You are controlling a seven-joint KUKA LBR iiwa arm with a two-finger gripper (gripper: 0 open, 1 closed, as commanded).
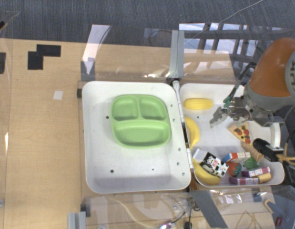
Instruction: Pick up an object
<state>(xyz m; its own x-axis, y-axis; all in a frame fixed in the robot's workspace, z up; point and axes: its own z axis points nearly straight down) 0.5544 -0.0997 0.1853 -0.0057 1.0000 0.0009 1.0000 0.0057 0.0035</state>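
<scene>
My gripper (222, 114) hangs over the middle of the right bin (209, 142), its grey fingers spread open with nothing between them. Just behind and left of it a yellow lemon-shaped toy (198, 104) lies near the bin's far wall. A banana (193, 131) rests along the bin's left wall. To the right of the fingers lies a pizza slice toy (241, 133). At the front of the bin sit a yellow bowl (207, 173), a black-and-white block (215, 163) and several small coloured toys (245, 168).
The left bin (97, 147) holds a green divided plate (139, 119). A metal divider (181, 123) separates the two bins. The orange-banded arm (276, 75) fills the upper right, above the right bin's far corner.
</scene>
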